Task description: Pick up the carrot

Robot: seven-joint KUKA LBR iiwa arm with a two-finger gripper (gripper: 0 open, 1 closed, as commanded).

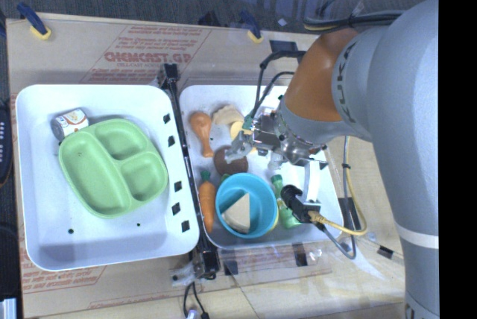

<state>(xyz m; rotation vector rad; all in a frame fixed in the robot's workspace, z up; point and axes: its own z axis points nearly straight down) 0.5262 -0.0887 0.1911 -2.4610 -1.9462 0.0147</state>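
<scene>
The carrot [206, 206] is an orange stick lying along the left wall of the right bin [195, 98], near its front, just left of a blue bowl [257, 224]. My gripper [243, 144] hangs over the middle of the right bin, above a brown rounded item [226, 161]. It sits up and to the right of the carrot, apart from it. The carrot lies free on the bin floor. The grey arm with its orange band [320, 83] hides the right part of this bin.
The blue bowl holds a pale wedge [238, 212]. An orange-brown piece [200, 128] and a beige item [226, 118] lie at the back of the right bin, green items [288, 207] right of the bowl. The left bin [37, 220] holds a green divided plate [112, 165] and a small can [70, 122].
</scene>
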